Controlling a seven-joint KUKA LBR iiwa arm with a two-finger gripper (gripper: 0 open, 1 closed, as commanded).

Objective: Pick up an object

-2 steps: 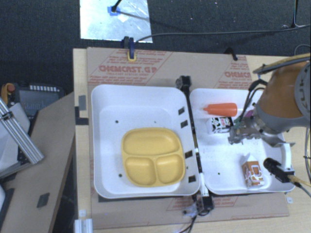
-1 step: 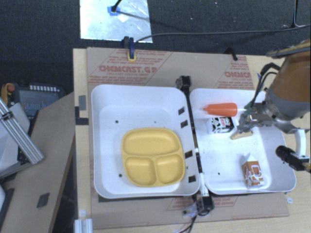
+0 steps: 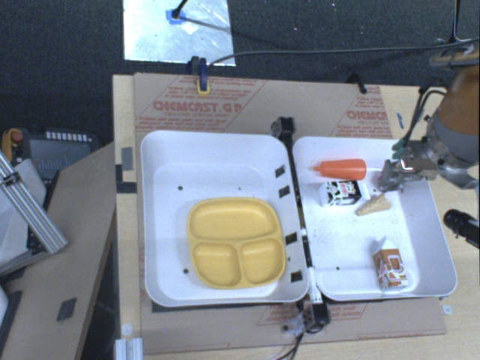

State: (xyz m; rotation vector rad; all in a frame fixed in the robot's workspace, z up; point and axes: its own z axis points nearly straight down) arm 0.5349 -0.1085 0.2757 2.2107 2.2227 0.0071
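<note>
My gripper [image 3: 390,177] sits low over the right bin [image 3: 439,223], near its upper right part, with my arm [image 3: 457,126] entering from the right edge. Finger state: cannot tell from this angle; the tips merge into a dark cluster. No object is visibly between them.

Contents of the right bin:
- orange carrot-shaped item [image 3: 341,169], lying on its side near the top, left of my gripper and apart from it.
- small black-and-white carton [image 3: 340,193], just below the orange item, touching or nearly so.
- tan wedge [image 3: 373,205], lying flat just below my gripper; contact cannot be judged.
- orange-and-white box [image 3: 391,268], near the bin's lower right, well apart from the rest.

Left bin [image 3: 161,201]: yellow divided plate [image 3: 235,242], three compartments, resting flat toward the lower middle.
</note>
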